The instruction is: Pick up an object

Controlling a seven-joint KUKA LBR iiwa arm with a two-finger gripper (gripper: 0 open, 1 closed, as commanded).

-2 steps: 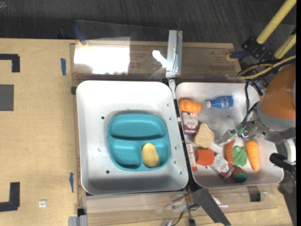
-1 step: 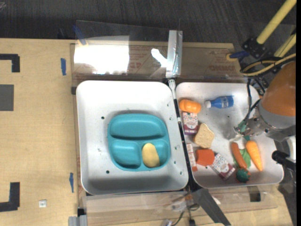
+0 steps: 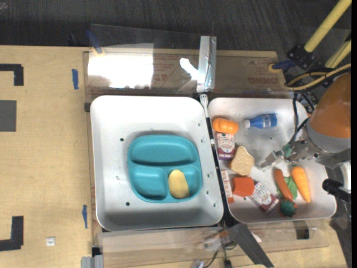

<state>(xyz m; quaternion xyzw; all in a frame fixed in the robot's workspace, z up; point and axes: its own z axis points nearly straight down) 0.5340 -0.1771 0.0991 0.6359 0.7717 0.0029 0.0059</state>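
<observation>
The right white bin [image 3: 281, 106] holds several toy foods. Among them are a blue bottle [image 3: 261, 121], an orange fruit [image 3: 225, 125], a bread slice [image 3: 242, 161] and a red-and-white packet [image 3: 226, 146]. An orange-red block [image 3: 243, 186], another packet [image 3: 264, 197], two carrots [image 3: 301, 183] [image 3: 282, 184] and a green piece [image 3: 288, 207] lie nearer the front. My gripper [image 3: 278, 156] hangs low over the middle of this bin, right of the bread slice and just above the carrots. Nothing visibly sits in it. The arm's orange band [image 3: 334, 113] is at the right edge.
The left white bin [image 3: 106, 149] carries a teal divided tray [image 3: 162, 155] with a yellow lemon-like item [image 3: 178, 183] in its front right compartment. A clear plastic panel [image 3: 145, 66] and a metal post [image 3: 206, 60] stand behind the bins. Cables and yellow bars [image 3: 329, 21] crowd the far right.
</observation>
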